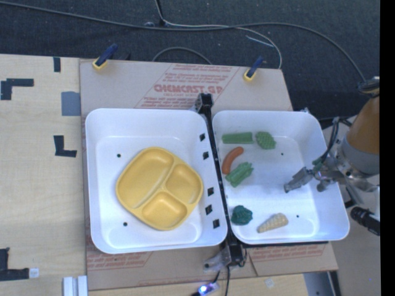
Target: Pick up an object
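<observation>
Hand (307, 182) spread wide and holding nothing, low over the right bin (308, 123) toward its 3 o'clock wall. Nearest toys: corn cone (273, 222) at 7 o'clock of it, dark green broccoli (241, 214) beyond. Yellow divided plate (160, 187) in left bin (99, 165).

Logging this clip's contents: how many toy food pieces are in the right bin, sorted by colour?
Green: 4, a long bar, a leafy piece, a ridged piece and a dark clump
Orange-red: 1, a sausage
Pale yellow: 1, a cone
Total: 6
</observation>
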You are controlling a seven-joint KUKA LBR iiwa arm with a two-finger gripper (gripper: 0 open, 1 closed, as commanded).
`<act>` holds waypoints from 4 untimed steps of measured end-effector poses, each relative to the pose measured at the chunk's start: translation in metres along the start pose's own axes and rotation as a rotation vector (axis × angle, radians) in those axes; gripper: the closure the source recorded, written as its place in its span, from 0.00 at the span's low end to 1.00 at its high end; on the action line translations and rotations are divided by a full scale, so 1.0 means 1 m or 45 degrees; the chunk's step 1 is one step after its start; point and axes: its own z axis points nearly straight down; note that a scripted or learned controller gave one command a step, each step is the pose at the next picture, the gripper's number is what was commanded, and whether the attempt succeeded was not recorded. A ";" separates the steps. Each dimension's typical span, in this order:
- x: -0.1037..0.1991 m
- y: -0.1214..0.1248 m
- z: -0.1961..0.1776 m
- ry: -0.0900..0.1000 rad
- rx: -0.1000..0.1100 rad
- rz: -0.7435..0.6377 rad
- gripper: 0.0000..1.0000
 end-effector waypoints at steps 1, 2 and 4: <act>0.005 0.001 0.064 0.000 -0.001 -0.002 0.00; 0.005 0.002 0.050 -0.001 -0.005 -0.003 1.00; -0.002 0.003 -0.066 -0.005 -0.014 -0.001 1.00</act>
